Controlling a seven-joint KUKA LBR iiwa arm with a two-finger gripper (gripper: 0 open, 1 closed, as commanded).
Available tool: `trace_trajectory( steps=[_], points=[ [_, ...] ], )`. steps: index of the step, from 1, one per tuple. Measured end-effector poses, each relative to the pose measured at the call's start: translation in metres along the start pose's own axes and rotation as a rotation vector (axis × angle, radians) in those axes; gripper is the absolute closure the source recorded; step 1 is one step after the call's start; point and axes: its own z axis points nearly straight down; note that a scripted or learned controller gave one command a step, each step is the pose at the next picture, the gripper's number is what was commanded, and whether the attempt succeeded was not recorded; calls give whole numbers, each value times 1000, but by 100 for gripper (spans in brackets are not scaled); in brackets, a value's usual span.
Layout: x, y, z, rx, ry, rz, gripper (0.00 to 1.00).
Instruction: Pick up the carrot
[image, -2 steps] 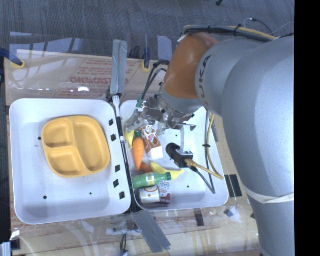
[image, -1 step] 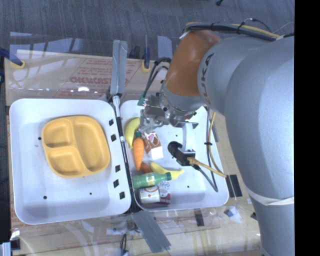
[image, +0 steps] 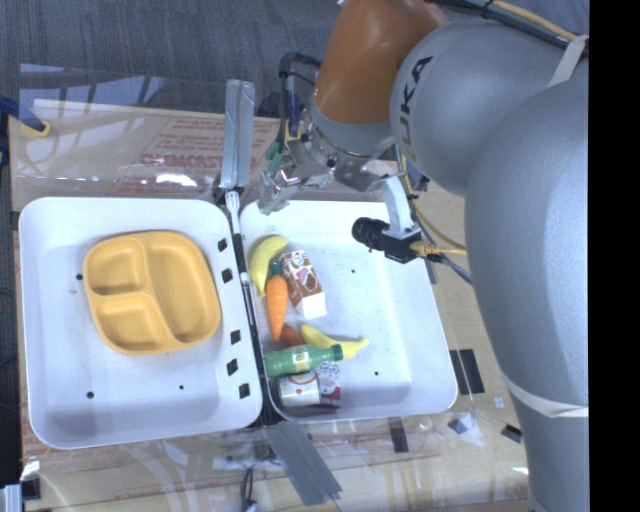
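Black letters "UKA" are showing on the big grey arm housing (image: 440, 95), just below its orange band — the first letter of the maker's name is lying out of sight. Faded red print is running across the clear plastic sheet (image: 150, 150) left of the wrist, too blurred to read — the small carton's and can's labels likewise.

Illumination is even and moderately bright, apparently from overhead. Glare streaks the clear sheeting (image: 120, 140) toward ten o'clock; soft shadows lie inside the white bins (image: 60, 400). The arm (image: 520, 150) at three o'clock is slightly soft; overall image grainy.
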Motion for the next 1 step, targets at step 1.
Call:
trace_trajectory(
  steps=[1],
  points=[
    [26, -59, -86, 0, 0, 238, 100]
  ],
)
